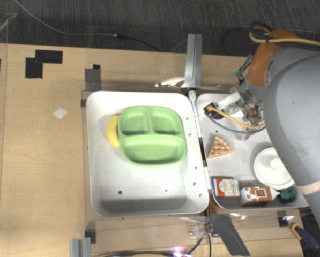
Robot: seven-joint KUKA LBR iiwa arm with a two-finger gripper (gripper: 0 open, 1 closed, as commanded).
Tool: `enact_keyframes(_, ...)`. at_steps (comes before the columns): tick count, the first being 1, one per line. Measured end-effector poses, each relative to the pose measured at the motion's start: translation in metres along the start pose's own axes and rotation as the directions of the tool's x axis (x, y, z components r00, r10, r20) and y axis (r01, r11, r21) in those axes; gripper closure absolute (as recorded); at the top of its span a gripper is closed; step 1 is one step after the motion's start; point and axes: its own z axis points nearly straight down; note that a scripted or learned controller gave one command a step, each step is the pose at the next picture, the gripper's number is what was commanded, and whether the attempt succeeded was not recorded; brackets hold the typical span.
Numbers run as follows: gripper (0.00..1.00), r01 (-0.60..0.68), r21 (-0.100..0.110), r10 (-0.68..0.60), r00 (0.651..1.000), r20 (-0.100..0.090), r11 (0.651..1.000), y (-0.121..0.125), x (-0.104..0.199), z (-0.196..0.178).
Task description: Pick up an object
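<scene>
My gripper (244,109) hangs over the back of the right bin (203,159), with a yellow cable looping under it. A triangular pizza-slice toy (219,146) lies just in front of it, apart from it. A white bowl (271,167) sits to the right of the slice, partly under the arm. Along the bin's front edge lie a small red-and-white carton (225,187), a brown carton (256,195) and a dark green item (287,196). The left bin (143,189) bears a green divided plate (150,134) with a yellow object (112,131) poking out from its left side.
The big grey arm (302,127) covers the right side of the right bin. A metal post (193,63) stands behind the seam between the bins. The wooden bench (36,159) stretches to the left.
</scene>
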Motion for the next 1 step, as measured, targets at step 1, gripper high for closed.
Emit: enact_keyframes(1, 1.00, 0.011, -0.011, -0.011, 1.000, -0.014, 1.000, 0.0000, 0.0043, -0.0133)
